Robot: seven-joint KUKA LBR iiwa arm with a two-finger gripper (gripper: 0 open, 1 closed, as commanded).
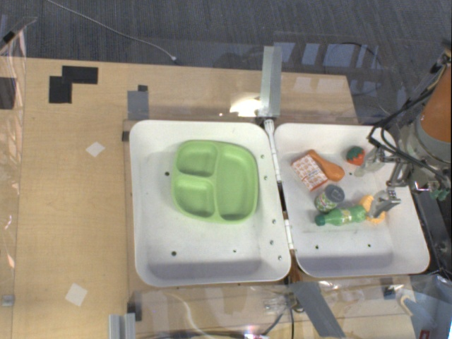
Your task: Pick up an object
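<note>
Here the gripper (383,182) hangs over the right bin (406,253), at about three o'clock from that bin's middle, close to the right wall. Its two fingers stand apart, one finger (372,159) toward twelve o'clock and the other finger (387,203) toward six o'clock, and nothing sits between them: the pincer is released. The grey arm (431,129) comes in from three o'clock with black cables looped above it.

The things to pick all lie in the right bin. A green bottle (340,217) lies on its side near the bin's centre, with a small can (329,198) touching it at eleven o'clock. A yellow piece (373,210) lies at the bottle's three o'clock end, just under the lower finger. A red-and-white patterned packet (308,171) lies at ten o'clock in the bin, with an orange carrot-like piece (328,166) touching its right side. A small red-and-green piece (355,155), perhaps a strawberry, sits at one o'clock, just beside the upper finger.

The left bin (155,260) holds a green divided plate (215,181) with three compartments, lying near its centre.
</note>
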